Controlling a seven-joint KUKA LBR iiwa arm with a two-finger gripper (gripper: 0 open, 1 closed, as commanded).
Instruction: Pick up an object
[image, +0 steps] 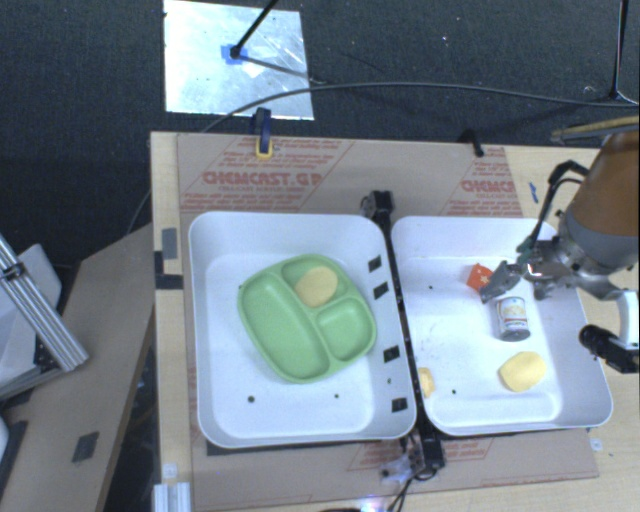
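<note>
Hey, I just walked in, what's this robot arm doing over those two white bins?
The arm reaches in from the right, and its tool sits low in the right bin, just above a small jar and beside an orange object. It grips nothing visibly. Two yellow pieces also lie in that bin. In the left bin, a green divided plate holds another yellow piece.
</note>
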